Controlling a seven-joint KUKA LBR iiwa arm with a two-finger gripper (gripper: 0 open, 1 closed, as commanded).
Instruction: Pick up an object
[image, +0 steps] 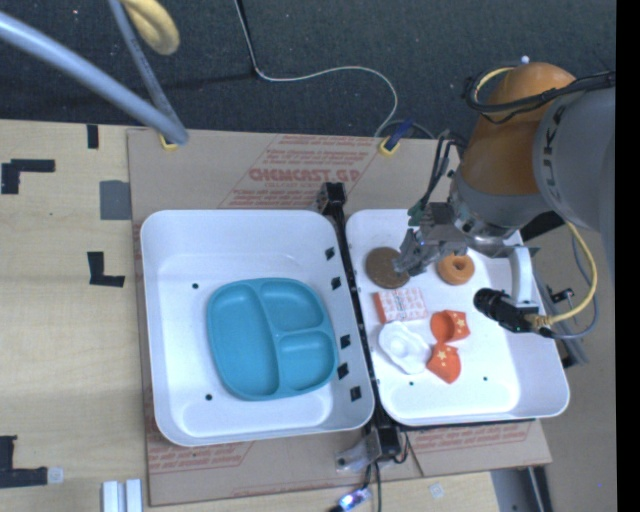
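The gripper (408, 262) is hanging over the right edge of the brown round cookie (385, 268), its opening I cannot tell.

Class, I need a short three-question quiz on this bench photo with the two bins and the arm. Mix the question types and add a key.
1. True or false: the blue tray lies in the left bin.
2. Which item is the gripper nearest? A) the brown disc B) the red pieces C) the blue tray
3. Fill in: the small ring-shaped doughnut lies in the ____ bin.

Key
1. True. The tray has three compartments and is the one item in that bin.
2. A. The gripper hangs at the disc's right edge, in the right bin.
3. Right.
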